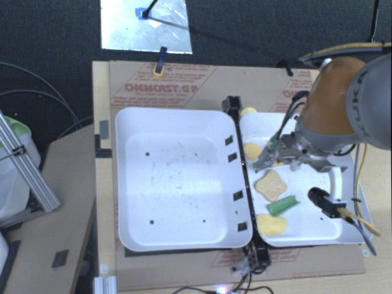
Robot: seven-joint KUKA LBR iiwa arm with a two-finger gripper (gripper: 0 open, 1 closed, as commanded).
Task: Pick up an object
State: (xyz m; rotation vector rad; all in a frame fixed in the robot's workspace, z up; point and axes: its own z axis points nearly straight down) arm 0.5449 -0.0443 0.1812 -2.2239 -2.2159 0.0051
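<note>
1. The gripper (264,160) was seen low over the right bin (318,228), near its left wall.
2. Whether it was open or closed could not be told.
3. A tan cracker-shaped piece (271,185) lay just nearer than it, a yellow piece (252,150) just beyond it.

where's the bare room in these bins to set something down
The left bin offers bare floor from wall to wall. The right bin is crowded: a tan piece, a green piece and a yellow piece lie by the divider, beneath the arm.
</note>
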